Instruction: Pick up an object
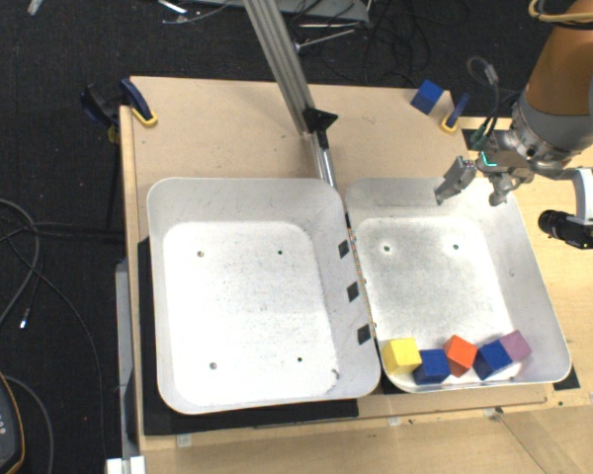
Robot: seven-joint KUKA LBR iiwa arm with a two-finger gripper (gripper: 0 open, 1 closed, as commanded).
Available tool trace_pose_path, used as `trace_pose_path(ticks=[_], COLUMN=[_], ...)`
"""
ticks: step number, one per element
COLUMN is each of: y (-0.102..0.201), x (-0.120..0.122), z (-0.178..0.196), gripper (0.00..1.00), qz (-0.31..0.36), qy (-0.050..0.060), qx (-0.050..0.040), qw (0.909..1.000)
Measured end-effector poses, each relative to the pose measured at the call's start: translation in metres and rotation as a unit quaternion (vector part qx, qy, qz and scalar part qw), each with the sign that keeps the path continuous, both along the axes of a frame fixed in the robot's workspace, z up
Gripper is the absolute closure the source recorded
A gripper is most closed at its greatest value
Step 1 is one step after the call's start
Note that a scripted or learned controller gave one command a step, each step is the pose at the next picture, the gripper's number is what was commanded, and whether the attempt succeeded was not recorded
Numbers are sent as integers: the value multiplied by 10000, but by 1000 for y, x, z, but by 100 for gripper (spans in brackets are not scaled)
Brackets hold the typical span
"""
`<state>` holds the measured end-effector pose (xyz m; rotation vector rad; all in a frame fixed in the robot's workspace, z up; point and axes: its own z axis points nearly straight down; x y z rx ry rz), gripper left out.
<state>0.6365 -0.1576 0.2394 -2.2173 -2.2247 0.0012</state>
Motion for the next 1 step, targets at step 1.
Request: trace_pose_path(ticks=[1], y=[43], x=[-30], z=[-63], gripper=[0], qz=[12], qy=[37], qx=[16], qw=[10000])
